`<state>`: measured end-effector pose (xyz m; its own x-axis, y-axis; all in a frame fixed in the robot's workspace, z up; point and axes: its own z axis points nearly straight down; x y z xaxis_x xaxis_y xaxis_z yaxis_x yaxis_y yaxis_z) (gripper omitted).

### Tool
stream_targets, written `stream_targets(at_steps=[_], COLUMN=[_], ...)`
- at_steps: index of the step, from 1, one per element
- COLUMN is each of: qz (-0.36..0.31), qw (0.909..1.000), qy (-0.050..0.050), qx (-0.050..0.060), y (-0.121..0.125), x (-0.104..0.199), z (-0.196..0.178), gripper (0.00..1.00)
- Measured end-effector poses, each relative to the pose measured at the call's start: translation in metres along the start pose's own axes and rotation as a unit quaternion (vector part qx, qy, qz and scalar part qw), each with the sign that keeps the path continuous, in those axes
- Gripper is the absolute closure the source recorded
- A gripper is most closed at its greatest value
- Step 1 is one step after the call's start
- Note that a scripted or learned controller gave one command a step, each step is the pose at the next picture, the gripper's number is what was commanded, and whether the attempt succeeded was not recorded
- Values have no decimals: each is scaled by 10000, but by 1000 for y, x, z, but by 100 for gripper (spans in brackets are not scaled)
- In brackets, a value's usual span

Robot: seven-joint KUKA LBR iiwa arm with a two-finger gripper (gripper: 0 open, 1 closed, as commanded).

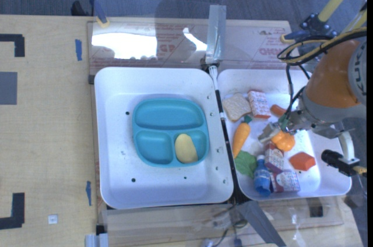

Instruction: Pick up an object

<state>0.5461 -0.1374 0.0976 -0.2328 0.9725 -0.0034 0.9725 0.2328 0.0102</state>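
The gripper is down in the right bin, its metal fingers closing on a small orange fruit, which sits between the tips; whether it is lifted off the floor of the bin cannot be told. Above the gripper the wrist rises into the arm with its broad orange band, coming in from the right, with black cables looping over it.

Around the fruit lies the rest of the pile. A carrot lies just left of the fingers, tilted, with its green top toward a slice of bread. Beside the bread is a red-and-white packet, and a short orange piece lies just right of that. Below the fruit a red wedge rests near a printed pouch. A green piece lies at the bin's left wall, touching a blue bottle, and another pouch lies beside the bottle.

The left bin holds a blue tray with three compartments; a yellow potato lies in the lower right one. Both bins sit on a bench of pale wood, with clear panels at the back.
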Motion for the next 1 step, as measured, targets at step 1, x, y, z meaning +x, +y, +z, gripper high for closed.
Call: stream_targets(at_steps=[1], qz=[417], qw=[9991], qy=[15], qx=[3], y=[56], x=[55], z=[-90], gripper=[100])
